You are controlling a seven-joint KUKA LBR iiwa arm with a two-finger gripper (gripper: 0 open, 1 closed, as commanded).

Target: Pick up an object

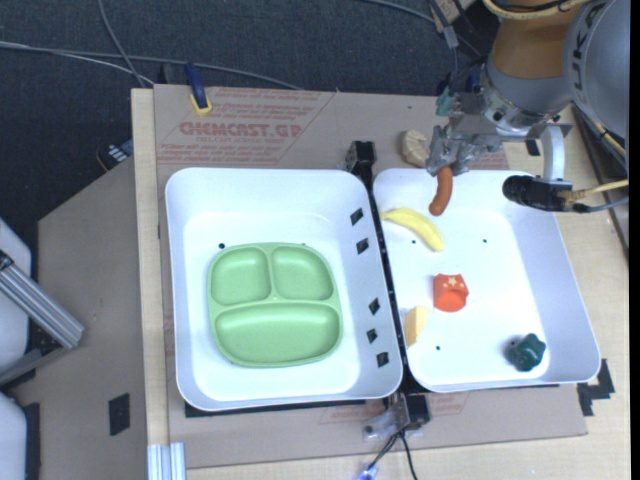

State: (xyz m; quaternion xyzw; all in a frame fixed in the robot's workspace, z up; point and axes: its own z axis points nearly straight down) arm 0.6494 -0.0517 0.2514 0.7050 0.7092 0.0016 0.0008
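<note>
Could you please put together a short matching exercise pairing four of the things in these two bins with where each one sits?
Things:
1. green sectioned plastic plate
2. yellow toy banana
3. red strawberry-like toy
4. dark teal lumpy toy

Places:
A. near corner of the right bin, on the arm's side
B. middle of the left bin
C. far part of the right bin, close to the divider
D. around the centre of the right bin

Pairs: 1-B, 2-C, 3-D, 4-A
</note>
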